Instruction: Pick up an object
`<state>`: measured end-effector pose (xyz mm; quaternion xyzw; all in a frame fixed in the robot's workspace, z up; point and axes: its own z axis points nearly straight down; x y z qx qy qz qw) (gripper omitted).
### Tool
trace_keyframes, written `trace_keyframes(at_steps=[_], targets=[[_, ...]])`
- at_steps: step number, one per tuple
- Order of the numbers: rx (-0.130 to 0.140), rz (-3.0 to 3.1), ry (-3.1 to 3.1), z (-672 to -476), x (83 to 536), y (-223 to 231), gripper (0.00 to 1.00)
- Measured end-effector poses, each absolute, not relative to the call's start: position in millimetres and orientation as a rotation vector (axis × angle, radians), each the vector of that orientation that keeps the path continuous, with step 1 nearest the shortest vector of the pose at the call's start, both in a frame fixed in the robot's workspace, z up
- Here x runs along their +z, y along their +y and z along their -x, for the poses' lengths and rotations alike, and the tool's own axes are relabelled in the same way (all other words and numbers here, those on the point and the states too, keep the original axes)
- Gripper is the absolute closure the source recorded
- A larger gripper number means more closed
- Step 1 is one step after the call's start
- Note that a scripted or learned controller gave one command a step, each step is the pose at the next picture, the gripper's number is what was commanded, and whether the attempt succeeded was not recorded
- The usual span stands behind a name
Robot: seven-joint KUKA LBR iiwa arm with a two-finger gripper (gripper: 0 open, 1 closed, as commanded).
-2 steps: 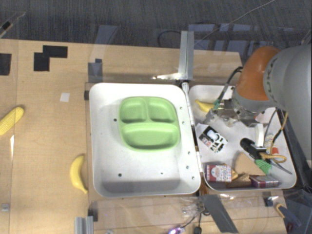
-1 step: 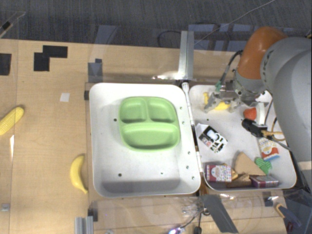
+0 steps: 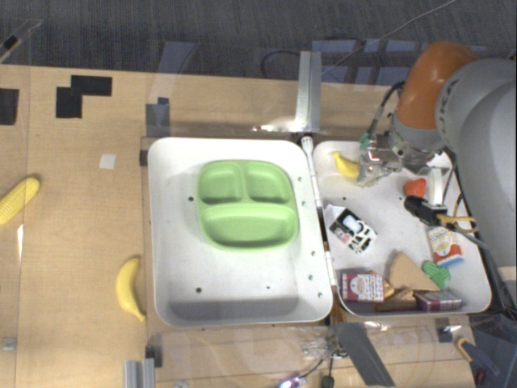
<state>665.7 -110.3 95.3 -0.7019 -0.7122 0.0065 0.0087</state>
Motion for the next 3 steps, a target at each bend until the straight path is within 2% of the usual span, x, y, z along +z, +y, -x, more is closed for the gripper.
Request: trace_keyframes(at_steps=[1,2,3], targets=[[0.014,2.194,-2.230,-667.0,95.9,-109.7,0.00],[0.000,2.128,-2.312,-669.6,87.5,-84.6,0.00],[-0.007,2.122,-2.316,-671.6,100.5,-81.9,1.00]])
